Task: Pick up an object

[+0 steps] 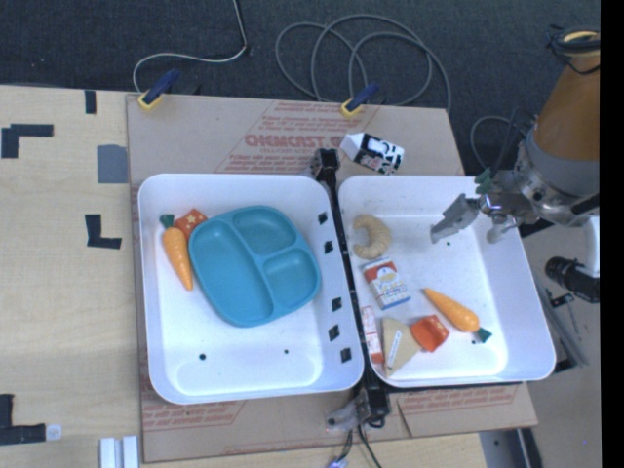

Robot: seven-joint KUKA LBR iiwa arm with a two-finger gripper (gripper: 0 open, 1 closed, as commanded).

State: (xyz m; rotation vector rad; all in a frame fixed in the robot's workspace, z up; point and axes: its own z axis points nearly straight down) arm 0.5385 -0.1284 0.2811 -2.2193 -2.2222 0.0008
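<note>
The gripper (pixel 475 217) hangs over the upper right part of the right bin (pixel 526 291), its two fingers spread apart with nothing between them. One finger points toward the bin's middle, the other sits nearer the arm. By my reading this is the approach step: no object is chosen or touched yet.

Nearest, off the tip of the leading finger, lies a curled beige pastry (pixel 370 234). Below the gripper and a little further out sit a small red-and-white carton (pixel 387 284) and a toy carrot (pixel 455 312), with an orange block (pixel 429 333) beside it.

The next move probably calls for centring over one item, lowering and closing. The left bin (pixel 161 354) with its blue plate (pixel 255 264) lies well away.
</note>
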